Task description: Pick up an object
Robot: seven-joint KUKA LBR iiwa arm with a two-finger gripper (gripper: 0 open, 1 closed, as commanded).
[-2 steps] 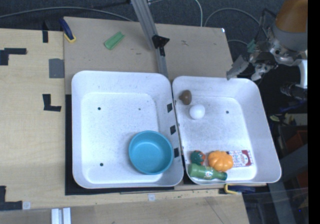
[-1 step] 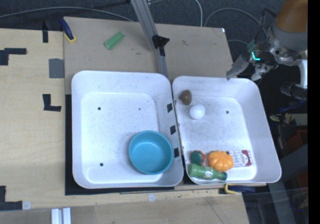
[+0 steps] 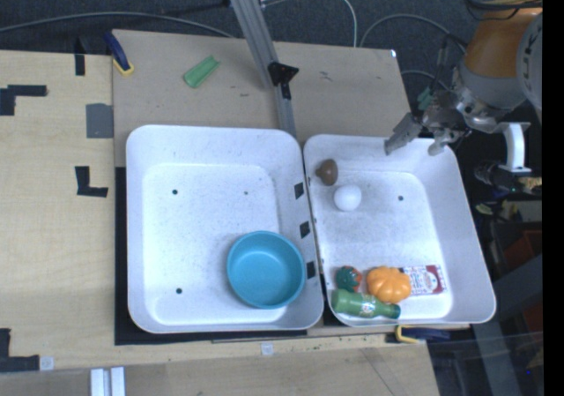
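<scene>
Grey metal fingers of the pincer hang spread apart with nothing between them, above the far right corner of the right bin. One finger reaches toward the bin's far rim and the other sits closer to the arm, which is grey with an orange band and comes in from the right.

Inside the right bin, a brown ball lies near the far left corner, and a white ball sits just beside it, a little nearer the viewer. Along the near edge lie a small red and green toy, a green bottle, an orange toy pumpkin touching the bottle, and a red and white packet just to the pumpkin's right.

The left bin touches the right one and holds a blue bowl in its near right corner.

Beyond the bins, on the brown tabletop, lies a green block. A grey pole slants across the far side.
</scene>
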